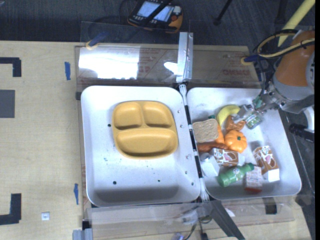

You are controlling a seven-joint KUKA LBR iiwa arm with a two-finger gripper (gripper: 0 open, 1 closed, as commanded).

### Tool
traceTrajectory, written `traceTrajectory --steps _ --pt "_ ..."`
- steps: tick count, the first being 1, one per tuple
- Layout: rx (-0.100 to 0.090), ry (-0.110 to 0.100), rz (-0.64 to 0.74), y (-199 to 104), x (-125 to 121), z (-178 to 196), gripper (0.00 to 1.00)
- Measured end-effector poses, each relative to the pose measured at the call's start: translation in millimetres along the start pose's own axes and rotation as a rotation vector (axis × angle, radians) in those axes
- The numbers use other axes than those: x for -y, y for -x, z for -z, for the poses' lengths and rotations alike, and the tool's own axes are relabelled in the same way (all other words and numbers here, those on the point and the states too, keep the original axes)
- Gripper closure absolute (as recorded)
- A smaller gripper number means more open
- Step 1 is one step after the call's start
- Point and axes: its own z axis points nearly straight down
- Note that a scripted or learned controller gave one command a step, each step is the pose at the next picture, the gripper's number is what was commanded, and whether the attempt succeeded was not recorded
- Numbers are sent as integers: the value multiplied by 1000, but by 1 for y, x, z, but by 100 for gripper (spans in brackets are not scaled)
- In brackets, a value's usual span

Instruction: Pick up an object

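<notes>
Two white bins sit side by side on the bench, and all the action is on the right. Our landmark is the orange pumpkin [236, 141], sitting near the middle of the right bin [290, 181]. Up and to the right of the pumpkin, at the bin's far right corner, the gripper [262, 103] hangs low off the grey arm [295, 79] with its orange band. How the claw stands I cannot tell; it is too small and dark against the clutter. Just below it lies a small green-labelled packet [253, 119], close to the fingertips, but whether it is pinched I cannot say.

Just above the pumpkin, a yellow banana [227, 113] curves along. Left of the pumpkin rests a slice of bread [206, 130], touching the pile of orange bits beneath it. Below the pumpkin lies a small brown-and-white carton [226, 156], and further down a green bottle [234, 174] lies on its side. Right of the bottle sits a red-and-white packet [254, 178], and down and right of the pumpkin a second brown-and-white carton [266, 160].

Well left of the pumpkin, across the divider, the left bin [100, 174] holds a yellow divided tray [145, 129], flat and centred. Far above the pumpkin, beyond the bins, a handheld controller [155, 14] lies on the dark floor.
</notes>
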Motion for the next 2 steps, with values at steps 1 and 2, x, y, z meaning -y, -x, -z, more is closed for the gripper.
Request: traceTrajectory --steps 1,2 --pt "0 11 -108 -4 13 -5 0" --pt "5 15 -109 -2 12 5 100"
